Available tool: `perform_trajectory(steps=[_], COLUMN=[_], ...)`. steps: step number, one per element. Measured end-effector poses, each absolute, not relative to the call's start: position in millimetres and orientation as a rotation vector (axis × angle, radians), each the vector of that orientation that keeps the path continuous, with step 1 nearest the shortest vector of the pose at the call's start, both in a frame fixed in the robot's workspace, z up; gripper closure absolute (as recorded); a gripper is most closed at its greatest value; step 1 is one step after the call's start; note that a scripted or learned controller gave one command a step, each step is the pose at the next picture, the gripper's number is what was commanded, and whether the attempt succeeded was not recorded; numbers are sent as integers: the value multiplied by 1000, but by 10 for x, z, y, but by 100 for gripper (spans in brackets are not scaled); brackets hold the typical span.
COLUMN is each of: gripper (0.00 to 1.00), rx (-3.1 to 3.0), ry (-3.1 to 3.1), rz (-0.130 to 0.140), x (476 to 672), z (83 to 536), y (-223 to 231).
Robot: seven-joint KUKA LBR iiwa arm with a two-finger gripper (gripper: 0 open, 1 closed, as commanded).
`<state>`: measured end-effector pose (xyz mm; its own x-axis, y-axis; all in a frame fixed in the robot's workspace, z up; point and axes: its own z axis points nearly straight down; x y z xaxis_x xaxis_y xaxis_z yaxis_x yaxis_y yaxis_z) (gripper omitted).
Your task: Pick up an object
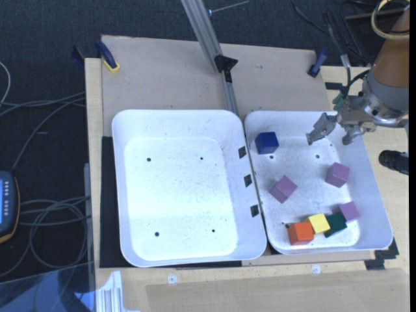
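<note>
While the arm (390, 64) leans in from the upper right of the frame, the big things set the scene: a bench (169, 70) carrying two white bins, the left bin (130, 125) bare inside, the right bin (370, 174) holding all the blocks. A metal pole (205, 28) slants down from the top to the seam between the bins.

Over the upper part of the right bin hangs the gripper (335, 132), fingers spread apart with nothing between them.

No block is named, so any will do. Nearest the gripper are the blue cube (266, 142), left of it, and a purple cube (338, 174), below it; both stand apart from the rest with room around them. They look like small, light, stiff blocks with flat sides, probably easy to pinch across two opposite faces, though smooth faces may slip if caught at a corner.

Another purple cube (283, 188) sits lower, nearer the middle. Along the bottom edge, orange (300, 232), yellow (318, 223), green (335, 224) and a small purple block (349, 210) crowd together, touching or nearly so; I'd judge those awkward, with neighbours and the bin wall blocking the fingers.
</note>
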<state>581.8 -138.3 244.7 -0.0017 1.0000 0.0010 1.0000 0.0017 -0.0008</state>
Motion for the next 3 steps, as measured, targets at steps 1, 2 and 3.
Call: perform_trajectory(steps=[1,2,3], gripper=[0,0,0], rx=[-2220,-2217,-2217], ry=[-2222,-2217,-2216], rz=[-1,6,7], x=[5819,5788,5697], z=[2447,1815,1217], y=[-1384,-1399,-1423])
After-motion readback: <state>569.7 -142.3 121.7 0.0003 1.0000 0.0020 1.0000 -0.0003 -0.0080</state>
